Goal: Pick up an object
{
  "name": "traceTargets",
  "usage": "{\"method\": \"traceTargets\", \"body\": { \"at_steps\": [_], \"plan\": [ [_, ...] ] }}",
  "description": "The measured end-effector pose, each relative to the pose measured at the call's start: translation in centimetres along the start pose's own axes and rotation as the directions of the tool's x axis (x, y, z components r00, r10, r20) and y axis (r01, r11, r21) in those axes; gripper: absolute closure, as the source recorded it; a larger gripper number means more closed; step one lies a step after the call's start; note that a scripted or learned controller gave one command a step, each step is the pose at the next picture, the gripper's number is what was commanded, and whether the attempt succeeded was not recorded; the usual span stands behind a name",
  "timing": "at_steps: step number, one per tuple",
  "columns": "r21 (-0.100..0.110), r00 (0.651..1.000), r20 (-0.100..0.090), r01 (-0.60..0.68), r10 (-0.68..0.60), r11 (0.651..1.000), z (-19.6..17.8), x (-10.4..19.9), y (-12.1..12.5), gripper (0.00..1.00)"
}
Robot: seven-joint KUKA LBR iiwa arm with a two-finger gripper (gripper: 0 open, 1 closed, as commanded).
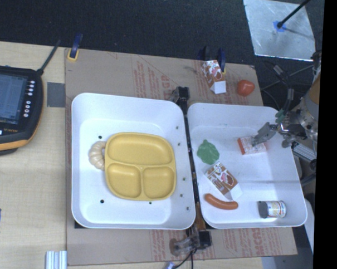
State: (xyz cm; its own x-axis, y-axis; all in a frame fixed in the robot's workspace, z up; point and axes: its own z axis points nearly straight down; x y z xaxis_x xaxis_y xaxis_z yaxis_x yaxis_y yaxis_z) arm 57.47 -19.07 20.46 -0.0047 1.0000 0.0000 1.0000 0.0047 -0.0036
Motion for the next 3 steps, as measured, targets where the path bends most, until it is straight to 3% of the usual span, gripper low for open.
{"method": "traceTargets", "body": {
  "at_steps": [1,3],
  "plan": [
    [-0.006,1.0,0.003,-0.001,0.001,1.0,8.5,3.8,-5.4,0.0],
    [-0.047,1.0,0.02,-0.008,0.009,0.999,10.0,8.8,-7.8,0.0]
  ]
}}
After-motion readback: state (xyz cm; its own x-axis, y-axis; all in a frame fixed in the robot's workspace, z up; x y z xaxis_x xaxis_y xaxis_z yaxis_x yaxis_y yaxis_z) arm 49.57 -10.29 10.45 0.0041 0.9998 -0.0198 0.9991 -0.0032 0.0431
